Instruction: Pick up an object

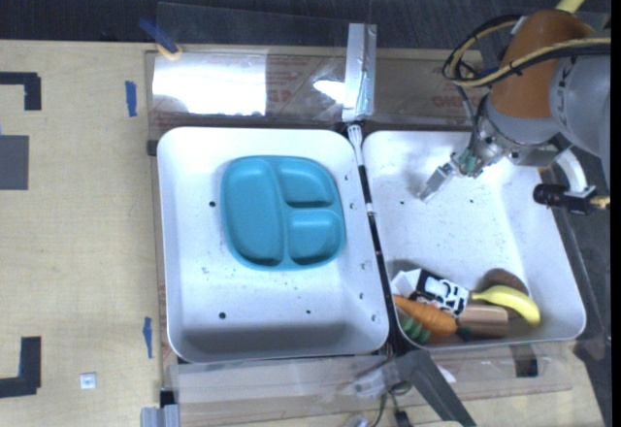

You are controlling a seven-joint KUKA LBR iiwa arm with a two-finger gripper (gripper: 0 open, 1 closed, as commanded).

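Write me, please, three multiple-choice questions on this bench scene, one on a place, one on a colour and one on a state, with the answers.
1. Where does the banana lie?
A. In the left bin, on the tray
B. In the right bin, near its front edge
C. On the wooden bench outside the bins

2. What colour is the divided tray in the left bin?
A. Red
B. Yellow
C. Blue

3. How does the hand stand toward the objects?
A. Above bare bin floor, apart from the pile
B. Pressing on the tray
C. Lifting the banana

Answers: B, the banana lies with the carrot in the right bin's front; C, the tray is plainly blue; A, the hand hangs over white floor in the bin's rear part.
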